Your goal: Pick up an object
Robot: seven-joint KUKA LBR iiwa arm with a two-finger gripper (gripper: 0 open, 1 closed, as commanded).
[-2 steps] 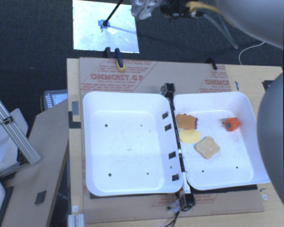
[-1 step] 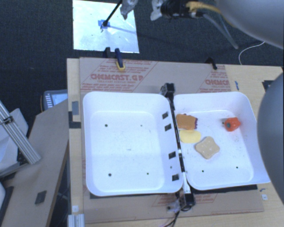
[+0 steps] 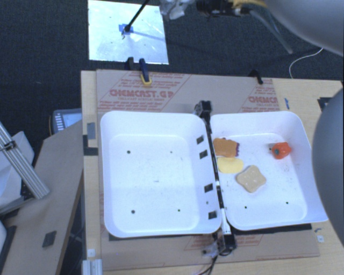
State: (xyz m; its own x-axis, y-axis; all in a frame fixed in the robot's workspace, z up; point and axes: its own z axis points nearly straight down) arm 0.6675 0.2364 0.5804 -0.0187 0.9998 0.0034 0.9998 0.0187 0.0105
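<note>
The right bin (image 3: 298, 212) holds several small items. An orange-brown piece with a purple edge (image 3: 226, 147) lies near the divider. Just below it is a flat yellow disc (image 3: 230, 165), and a beige toast-shaped piece (image 3: 251, 179) touches the disc's lower right. A small orange-red item (image 3: 280, 150) sits apart toward the bin's right side. The gripper (image 3: 173, 7) is at the view's top edge, far beyond the bins and high above the bench, blurred and cut off by the frame. Nothing shows between it and the objects.
The left bin (image 3: 110, 177) lies beside the right one, joined by black clips along the divider (image 3: 210, 166). The grey arm (image 3: 328, 161) looms blurred along the right edge and top right. A shiny metal sheet (image 3: 107, 37) lies beyond the bench.
</note>
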